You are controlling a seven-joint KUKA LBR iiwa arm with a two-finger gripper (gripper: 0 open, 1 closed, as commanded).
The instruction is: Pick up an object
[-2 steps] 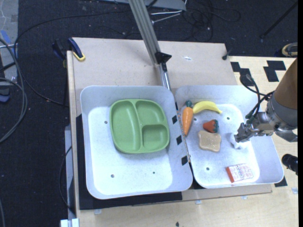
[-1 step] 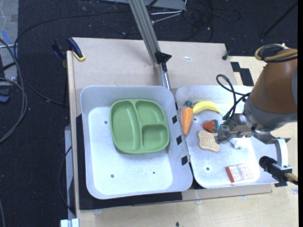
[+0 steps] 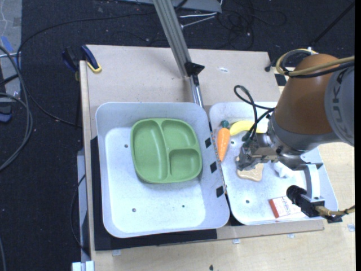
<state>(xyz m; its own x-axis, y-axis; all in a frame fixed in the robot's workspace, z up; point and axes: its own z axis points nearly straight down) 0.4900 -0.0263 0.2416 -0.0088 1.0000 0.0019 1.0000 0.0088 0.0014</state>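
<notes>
Hanging low over the right bin (image 3: 256, 216), the gripper (image 3: 248, 158) sits directly above a tan, flat, toast-like piece (image 3: 251, 174), touching or just clear of it; whether its jaws are apart or together I cannot tell; a smooth orange carrot (image 3: 223, 143) lies just to its left, long axis running near-to-far; a yellow banana (image 3: 241, 127) lies beyond; a red box (image 3: 280, 206) lies nearer.

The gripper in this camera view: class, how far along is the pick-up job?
Done: the gripper has reached the right bin, low over a tan flat piece beside the carrot. In hand: nothing visibly lifted; the grasp is hidden. Left: grip and raise one object. The green tray sits in the left bin.
</notes>
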